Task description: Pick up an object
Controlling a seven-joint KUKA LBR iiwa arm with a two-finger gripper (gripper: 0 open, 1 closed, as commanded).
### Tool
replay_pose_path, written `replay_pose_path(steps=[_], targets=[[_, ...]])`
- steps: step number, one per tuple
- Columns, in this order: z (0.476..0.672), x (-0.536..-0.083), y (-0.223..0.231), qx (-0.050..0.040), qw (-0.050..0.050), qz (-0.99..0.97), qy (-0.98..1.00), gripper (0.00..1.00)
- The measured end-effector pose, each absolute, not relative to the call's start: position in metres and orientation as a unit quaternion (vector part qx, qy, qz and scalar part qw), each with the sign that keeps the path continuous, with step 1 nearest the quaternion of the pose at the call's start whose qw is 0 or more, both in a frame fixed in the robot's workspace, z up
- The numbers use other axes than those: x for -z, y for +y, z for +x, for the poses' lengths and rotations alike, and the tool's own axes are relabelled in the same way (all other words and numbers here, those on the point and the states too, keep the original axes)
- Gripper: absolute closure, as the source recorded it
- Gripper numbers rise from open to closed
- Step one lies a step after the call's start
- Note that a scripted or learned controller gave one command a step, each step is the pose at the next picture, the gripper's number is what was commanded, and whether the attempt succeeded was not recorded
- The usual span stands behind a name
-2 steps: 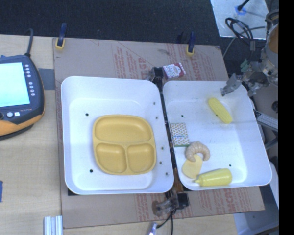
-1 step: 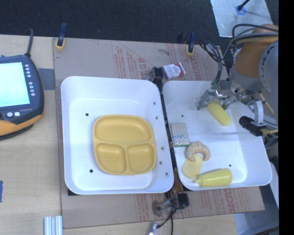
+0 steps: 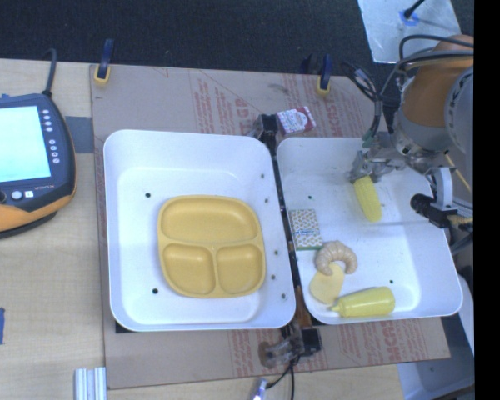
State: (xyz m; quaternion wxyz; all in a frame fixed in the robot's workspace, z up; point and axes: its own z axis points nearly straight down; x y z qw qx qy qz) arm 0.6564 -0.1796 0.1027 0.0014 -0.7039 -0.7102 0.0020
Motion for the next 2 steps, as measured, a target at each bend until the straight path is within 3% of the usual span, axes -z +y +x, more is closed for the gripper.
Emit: replay_pose_path(steps=[1,2], targets=[[0.657,-0.172,-0.119,0.0001,0.001,-0.706,-0.709,1.0],[0.648,-0.192,-0.062,-0.0015,0.002,-0.705,-0.709,1.0]])
